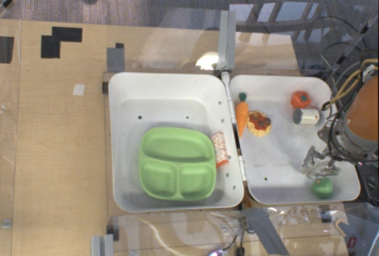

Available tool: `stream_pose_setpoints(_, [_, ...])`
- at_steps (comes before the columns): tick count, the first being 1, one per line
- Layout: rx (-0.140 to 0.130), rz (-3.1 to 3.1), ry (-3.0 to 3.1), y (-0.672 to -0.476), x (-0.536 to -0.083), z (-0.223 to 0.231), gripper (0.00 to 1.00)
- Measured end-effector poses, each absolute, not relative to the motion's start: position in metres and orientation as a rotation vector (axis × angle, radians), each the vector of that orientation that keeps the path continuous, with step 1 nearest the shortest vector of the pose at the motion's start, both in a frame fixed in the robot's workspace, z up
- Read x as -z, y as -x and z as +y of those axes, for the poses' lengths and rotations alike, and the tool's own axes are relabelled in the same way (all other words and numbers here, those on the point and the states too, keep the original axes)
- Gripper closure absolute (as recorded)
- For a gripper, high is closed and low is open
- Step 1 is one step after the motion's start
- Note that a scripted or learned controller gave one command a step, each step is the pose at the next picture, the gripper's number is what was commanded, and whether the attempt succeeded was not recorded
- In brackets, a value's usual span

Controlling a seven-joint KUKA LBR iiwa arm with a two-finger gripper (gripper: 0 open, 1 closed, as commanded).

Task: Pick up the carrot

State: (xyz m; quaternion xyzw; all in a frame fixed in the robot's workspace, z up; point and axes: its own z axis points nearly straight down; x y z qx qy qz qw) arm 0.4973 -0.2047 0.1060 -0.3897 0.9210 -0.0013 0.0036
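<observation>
My gripper [320, 163] low in right bin, finger state unreadable. Carrot [241, 117] well apart, up-left across bin, by dividing wall; long axis along wall, leaf end far.

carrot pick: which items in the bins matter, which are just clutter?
Matters:
carrot, by the right bin's left wall
pincer, low right, away from it

Clutter:
green tray
small packet
pizza slice
tomato
can
green ball
</observation>
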Motion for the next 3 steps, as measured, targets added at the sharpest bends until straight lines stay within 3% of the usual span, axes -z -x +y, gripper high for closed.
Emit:
stream_pose_setpoints(1, [0.006,2.843,1.318,-0.519,-0.169,-0.189,1.0])
stream_pose_setpoints(2, [0.015,2.892,1.192,-0.503,-0.091,-0.206,1.0])
stream_pose_setpoints(3, [0.005,3.106,0.388,-0.509,-0.196,-0.202,1.0])
